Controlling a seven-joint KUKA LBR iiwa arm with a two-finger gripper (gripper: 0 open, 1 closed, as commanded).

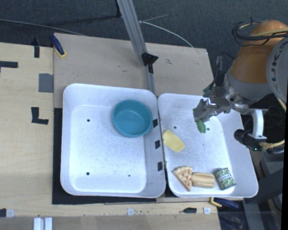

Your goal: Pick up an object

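Nearest the camera, along the near rim of the right bin, three things are being seen in a row: a pizza slice, a hot-dog bun touching it, and a small green packet just beside the bun. All three are lying well below the gripper, towards the viewer.

A wide stretch of bare white floor is being left between that row and the gripper, so open room is being offered beneath and to the near side of it. The bin's far rim is lying close behind the gripper, and its right wall is lying near, under the wrist.

A yellow lemon-like piece is resting to the gripper's left and somewhat nearer the viewer, close to the divide between the bins. Farther left, across that divide, a blue bowl is sitting in the left bin, well apart from the gripper. A grey metal pole is slanting down to the bins' shared far corner.

The gripper is being held low over the right bin's far part, fingers pointing down. A small green object is being seen at the fingertips, apparently pinched between them, with the fingers drawn close together.
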